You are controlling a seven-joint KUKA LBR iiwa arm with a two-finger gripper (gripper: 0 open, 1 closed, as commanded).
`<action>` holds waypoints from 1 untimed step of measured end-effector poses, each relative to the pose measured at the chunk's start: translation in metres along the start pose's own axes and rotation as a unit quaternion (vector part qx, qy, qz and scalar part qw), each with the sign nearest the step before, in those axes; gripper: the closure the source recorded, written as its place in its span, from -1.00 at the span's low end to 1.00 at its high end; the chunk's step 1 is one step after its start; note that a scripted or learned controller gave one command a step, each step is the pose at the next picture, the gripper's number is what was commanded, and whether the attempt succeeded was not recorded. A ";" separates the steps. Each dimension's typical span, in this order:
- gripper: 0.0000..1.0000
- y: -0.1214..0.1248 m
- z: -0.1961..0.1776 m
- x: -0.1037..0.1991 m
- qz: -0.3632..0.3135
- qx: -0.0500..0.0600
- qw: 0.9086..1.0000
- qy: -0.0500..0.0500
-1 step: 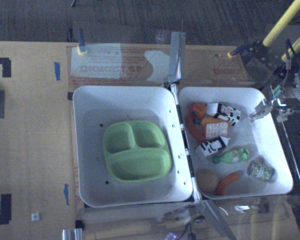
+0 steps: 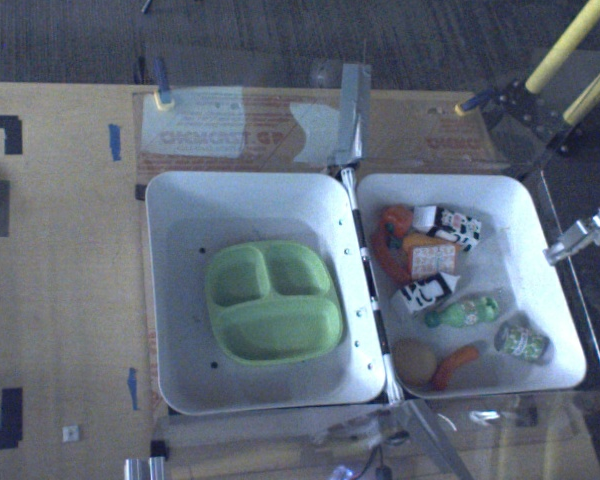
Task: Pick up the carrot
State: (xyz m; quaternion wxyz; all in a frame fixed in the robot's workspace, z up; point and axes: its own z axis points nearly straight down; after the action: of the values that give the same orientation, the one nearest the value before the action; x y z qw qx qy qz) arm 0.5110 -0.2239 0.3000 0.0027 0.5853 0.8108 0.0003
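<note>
Camera view looks down on a light wooden surface (image 2: 60, 298) with two white bins. The left shallow white bin (image 2: 175, 218) holds a green plastic plate with three sections (image 2: 273, 303). The right shallow white bin (image 2: 540, 228) holds a pile of toy food. The small orange carrot (image 2: 456, 365) lies near the front edge, touching a round brown potato (image 2: 414, 360). A green bottle (image 2: 464, 313) lies just behind it. The grey metal hand (image 2: 577, 238) sits at the right rim, well apart from the carrot. I cannot tell how it is set.

A green divided plate (image 2: 273, 303) (three compartments) lies in the left bin (image 2: 170, 218).
</note>
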 end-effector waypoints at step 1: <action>-1.00 -0.027 0.172 0.012 0.119 0.003 0.993 0.004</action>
State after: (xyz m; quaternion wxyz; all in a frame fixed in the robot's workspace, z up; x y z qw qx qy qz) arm 0.4825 -0.2213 0.1274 -0.0019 0.6775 0.7355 0.0007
